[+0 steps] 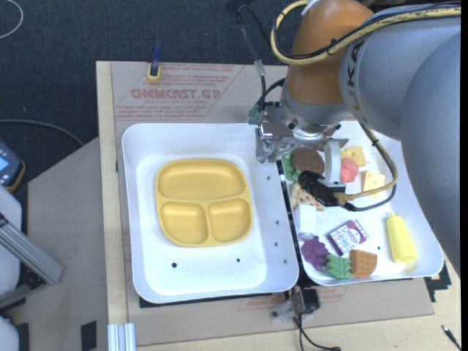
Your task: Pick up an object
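Observation:
My gripper hangs below the orange wrist band, over the seam between the two bins, at the far left corner of the right bin. Right beside it in that bin lie a green toy and a brown round piece. Further toy food lies there too: a pink piece, pale yellow cheese wedges, a yellow banana-like piece, a purple packet, purple grapes and a waffle square. The arm hides part of the bin's far end.
The left bin holds a yellow three-compartment plate. Both bins rest on a cardboard sheet. A blue and yellow clip sits at its far edge. Cables loop around the wrist above the right bin.

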### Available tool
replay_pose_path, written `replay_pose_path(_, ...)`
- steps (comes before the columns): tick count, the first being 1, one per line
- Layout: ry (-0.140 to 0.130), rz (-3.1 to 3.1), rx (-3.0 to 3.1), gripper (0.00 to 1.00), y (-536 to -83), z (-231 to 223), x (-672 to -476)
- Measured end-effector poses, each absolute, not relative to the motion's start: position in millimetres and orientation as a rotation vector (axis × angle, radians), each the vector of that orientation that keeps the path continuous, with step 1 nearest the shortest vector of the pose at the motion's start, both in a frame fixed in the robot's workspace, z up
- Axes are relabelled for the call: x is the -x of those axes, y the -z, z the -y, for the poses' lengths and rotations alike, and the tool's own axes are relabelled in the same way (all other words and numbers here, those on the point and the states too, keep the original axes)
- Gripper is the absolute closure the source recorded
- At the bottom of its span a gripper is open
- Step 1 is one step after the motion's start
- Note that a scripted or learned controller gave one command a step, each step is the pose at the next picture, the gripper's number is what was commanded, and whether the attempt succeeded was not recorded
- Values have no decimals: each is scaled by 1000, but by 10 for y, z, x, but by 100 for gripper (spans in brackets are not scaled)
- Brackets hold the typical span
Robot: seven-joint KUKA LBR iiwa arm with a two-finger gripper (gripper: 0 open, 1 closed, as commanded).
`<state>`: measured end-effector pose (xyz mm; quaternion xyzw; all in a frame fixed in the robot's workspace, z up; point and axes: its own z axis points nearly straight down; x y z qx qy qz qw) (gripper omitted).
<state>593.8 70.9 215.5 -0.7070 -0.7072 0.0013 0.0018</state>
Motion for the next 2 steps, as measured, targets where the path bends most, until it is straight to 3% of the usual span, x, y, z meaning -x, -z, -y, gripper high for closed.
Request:
replay_pose_path(1,-3,2221,2216,100,-2238,-792,-5846)
replay_pose_path(2,4,2224,2222,100,-2336,-779,-5901)
